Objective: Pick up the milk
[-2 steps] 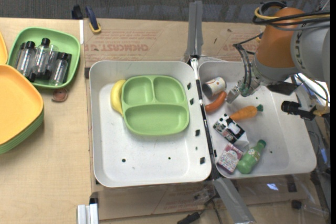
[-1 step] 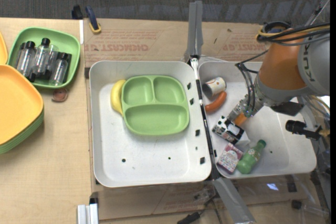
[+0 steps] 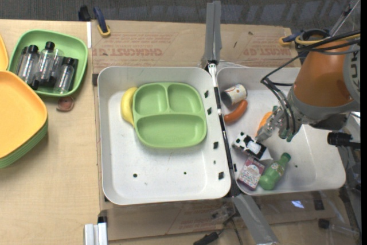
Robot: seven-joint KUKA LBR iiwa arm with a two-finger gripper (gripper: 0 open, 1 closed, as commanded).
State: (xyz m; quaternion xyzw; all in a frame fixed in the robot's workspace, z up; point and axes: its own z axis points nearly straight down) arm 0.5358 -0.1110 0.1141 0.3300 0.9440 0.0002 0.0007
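**Ana:** Nearest the camera, along the front edge of the right bin (image 3: 321, 181), lie a green bottle (image 3: 274, 171) and a small pink packet (image 3: 250, 174), side by side and almost touching.

**Ben:** And the milk?

**Ana:** Just behind them. The milk (image 3: 249, 144) is the little carton with black and white cow patches, lying on its side near the bin's left wall, its long axis slanting across the floor of the bin. Behind it are an orange sausage (image 3: 234, 112) and a tipped cup (image 3: 234, 92).

**Ben:** Where's the tool?

**Ana:** The tool (image 3: 278, 125) hangs just to the right of the carton, above something orange (image 3: 264, 120), not touching the milk. I cannot tell whether it is spread or closed; the wrist and cables blur it. Nothing is visibly held.

**Ben:** How would the carton handle?

**Ana:** My guess is light, a toy or small drink box, with flat stiff sides that give a little under pressure. The printed skin looks smooth, so it could slip if pinched at a corner.

**Ben:** So where to take hold?

**Ana:** Across the short width, at the middle of its length, pressing on the two long flat faces. That calls for turning the wrist to match the slant. The packet and bottle sit close in front, so coming straight down is safer than sweeping in.

**Ben:** The left bin?

**Ana:** It has a green divided plate (image 3: 169, 114) with something yellow (image 3: 127, 106) tucked beside it, well apart from all this.
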